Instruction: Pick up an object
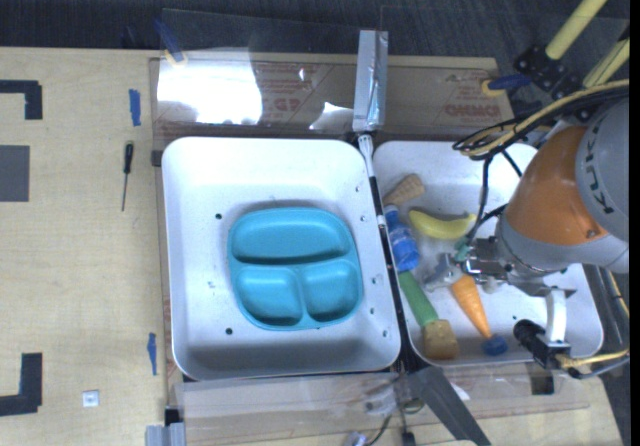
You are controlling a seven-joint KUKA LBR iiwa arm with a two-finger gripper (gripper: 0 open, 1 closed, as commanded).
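A: Orange plastic, that toy carrot (470,302) — it lies in the right-hand white bin (585,334), tip toward the near rim, between the green cylinder (418,299) and the arm, below the yellow toy banana (440,225).

B: And the hand (478,269)?

A: Low over the carrot's thick end; I cannot tell its state.

B: How might it handle?

A: Probably light, stiff and slick. The taper could squirt out; I'd take hold across the thick end.
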